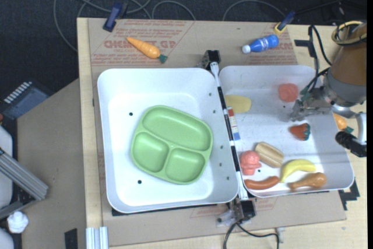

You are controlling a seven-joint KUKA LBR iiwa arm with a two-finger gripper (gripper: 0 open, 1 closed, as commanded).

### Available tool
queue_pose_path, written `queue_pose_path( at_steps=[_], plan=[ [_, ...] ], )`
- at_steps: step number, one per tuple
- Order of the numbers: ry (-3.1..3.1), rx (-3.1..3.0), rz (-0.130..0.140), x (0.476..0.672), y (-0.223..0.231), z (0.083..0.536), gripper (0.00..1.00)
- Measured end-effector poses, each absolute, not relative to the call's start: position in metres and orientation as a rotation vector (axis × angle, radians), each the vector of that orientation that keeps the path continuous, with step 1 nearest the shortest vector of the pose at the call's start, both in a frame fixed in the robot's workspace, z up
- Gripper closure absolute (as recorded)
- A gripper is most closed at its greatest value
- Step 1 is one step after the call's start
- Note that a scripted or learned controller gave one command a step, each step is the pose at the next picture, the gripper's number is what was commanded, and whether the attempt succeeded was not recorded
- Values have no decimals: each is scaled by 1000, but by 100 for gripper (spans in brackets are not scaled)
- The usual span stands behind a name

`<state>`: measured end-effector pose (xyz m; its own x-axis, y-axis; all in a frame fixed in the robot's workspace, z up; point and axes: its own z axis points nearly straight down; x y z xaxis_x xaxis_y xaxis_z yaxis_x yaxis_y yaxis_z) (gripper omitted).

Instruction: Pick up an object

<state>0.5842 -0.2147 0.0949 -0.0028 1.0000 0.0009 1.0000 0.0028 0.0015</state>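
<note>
The tool [301, 109] hangs low over the right-hand shallow white bin [326, 157], at the end of the grey arm with the orange band [349, 70] that enters from the right; whether it is parted or closed, I cannot tell, since the metal parts blur together at this slant, and nothing is plainly caught in it. The relation that matters is with the small red strawberry-like toy with a green end [301, 132], which lies just below the tool in the view, toward the near side of the bin and a touch to the same side, apart from it rather than touching. A round pinkish-red toy [287, 92] sits just beside the tool on the far side, about as close, so either could be the target; my judgement is that the strawberry piece is the likelier one. It is compact, with no strong long axis. The other toys, a yellow banana [298, 168], a tan bread roll [269, 153] and a brown sausage [262, 183], lie farther toward the near edge, well apart from the tool. The left bin [111, 125] carries a green divided plastic tray [171, 144].
</note>
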Motion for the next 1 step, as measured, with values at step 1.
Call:
queue_pose_path(
  at_steps=[1],
  plan=[
    [2224, 2218, 2, 584, -215, 95, 0]
  ],
)
